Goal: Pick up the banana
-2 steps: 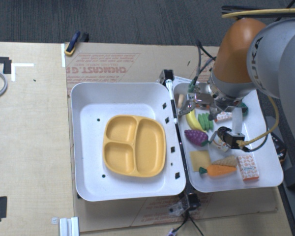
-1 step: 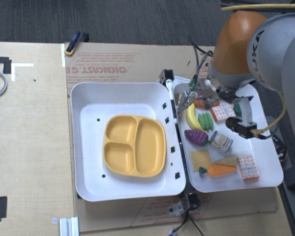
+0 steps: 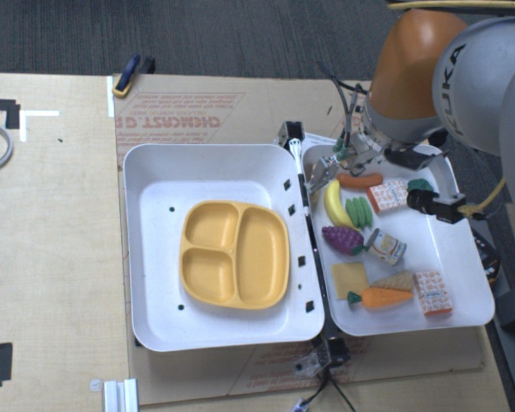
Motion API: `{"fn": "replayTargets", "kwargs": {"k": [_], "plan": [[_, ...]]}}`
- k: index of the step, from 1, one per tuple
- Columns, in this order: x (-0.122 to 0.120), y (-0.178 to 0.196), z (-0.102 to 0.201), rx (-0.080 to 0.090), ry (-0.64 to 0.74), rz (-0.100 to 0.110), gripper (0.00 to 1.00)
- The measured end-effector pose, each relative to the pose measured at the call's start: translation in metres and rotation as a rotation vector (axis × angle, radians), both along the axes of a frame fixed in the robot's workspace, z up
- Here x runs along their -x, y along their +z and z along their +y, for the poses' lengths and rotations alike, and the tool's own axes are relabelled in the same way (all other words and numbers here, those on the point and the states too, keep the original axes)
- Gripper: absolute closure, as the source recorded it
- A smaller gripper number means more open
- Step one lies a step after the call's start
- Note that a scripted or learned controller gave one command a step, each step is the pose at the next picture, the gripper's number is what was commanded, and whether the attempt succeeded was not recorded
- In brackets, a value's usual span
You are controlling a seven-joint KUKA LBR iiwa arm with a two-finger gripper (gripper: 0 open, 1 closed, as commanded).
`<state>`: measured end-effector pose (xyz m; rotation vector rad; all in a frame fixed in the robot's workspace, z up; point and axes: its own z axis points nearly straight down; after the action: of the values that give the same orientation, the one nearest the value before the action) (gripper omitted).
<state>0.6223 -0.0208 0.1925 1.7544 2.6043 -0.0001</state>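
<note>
2 shallow white plastic bins sit side by side on the table; the left bin (image 3: 146, 256) holds 1 yellow 3-compartment tray (image 3: 236, 254); the right bin (image 3: 463, 303) holds 1 curved yellow toy banana (image 3: 334, 203) near its far left corner, beside 1 green ridged piece (image 3: 358, 211), 1 purple grape bunch (image 3: 342, 238) and 1 orange carrot (image 3: 383, 298); the pincer (image 3: 343, 154) hangs just above the banana, its fingers too blurred and tangled with cables to tell whether spread or together.

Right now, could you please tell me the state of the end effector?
End effector: cannot be told whether open or closed; it sits just above the banana, nothing seen held.
</note>
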Motion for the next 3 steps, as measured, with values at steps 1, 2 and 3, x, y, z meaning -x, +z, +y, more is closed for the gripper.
{"fn": "replayTargets", "kwargs": {"k": [1, 2, 3], "plan": [[0.014, 0.000, 0.027, 0.000, 0.106, 0.001, 0.00], [0.013, 0.010, 0.026, 0.001, 0.103, -0.001, 1.00], [0.080, 0.000, 0.045, 0.000, 0.137, 0.002, 1.00]]}}
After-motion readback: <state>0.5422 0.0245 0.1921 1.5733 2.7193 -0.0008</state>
